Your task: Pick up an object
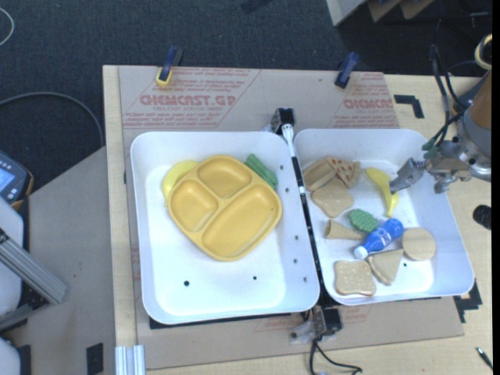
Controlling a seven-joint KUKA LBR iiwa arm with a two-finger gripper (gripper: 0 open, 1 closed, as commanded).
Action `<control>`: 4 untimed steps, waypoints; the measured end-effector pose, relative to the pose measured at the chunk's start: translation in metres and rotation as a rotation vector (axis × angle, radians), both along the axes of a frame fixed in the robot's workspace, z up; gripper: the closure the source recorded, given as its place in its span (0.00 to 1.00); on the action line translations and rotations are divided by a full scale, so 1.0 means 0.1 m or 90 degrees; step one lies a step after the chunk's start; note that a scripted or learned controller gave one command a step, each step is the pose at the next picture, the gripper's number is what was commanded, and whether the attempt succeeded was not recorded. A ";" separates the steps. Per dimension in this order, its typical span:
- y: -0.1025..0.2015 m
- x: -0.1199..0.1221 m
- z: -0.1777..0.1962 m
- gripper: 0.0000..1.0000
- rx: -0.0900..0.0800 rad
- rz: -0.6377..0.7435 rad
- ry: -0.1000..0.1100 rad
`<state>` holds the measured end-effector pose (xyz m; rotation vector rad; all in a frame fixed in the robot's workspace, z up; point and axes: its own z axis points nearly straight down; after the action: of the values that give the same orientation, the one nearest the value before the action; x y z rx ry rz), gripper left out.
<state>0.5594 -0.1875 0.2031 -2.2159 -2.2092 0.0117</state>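
My gripper [423, 180] hangs over the right side of the right bin [451, 233], its two grey fingers spread apart with nothing between them. Just left of it lies a yellow banana [383, 187]. Below it a blue bottle [380, 237] with a white cap lies tilted, and a round tan cookie [419, 244] sits beside the bottle. Further left are a waffle piece [341, 169], brown bread pieces [331, 197], a cone [339, 229] and a green item [362, 219]. A toast slice [354, 278] and a tan wedge [386, 266] lie at the front.
The left bin [234, 291] holds a yellow divided plate [225, 205], with a yellow disc [175, 175] under its left edge and a green piece [262, 170] at its upper right. Clamps [165, 67] grip the board's far edge. Cables run at the upper right.
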 end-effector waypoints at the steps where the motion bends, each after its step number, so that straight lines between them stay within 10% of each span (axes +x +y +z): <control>1: 0.00 0.03 0.07 0.00 -0.002 0.002 -0.009; 4: -0.02 -0.13 -1.20 0.00 -0.001 0.002 -0.007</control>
<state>0.5464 -0.1896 0.0834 -2.2192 -2.2185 0.0024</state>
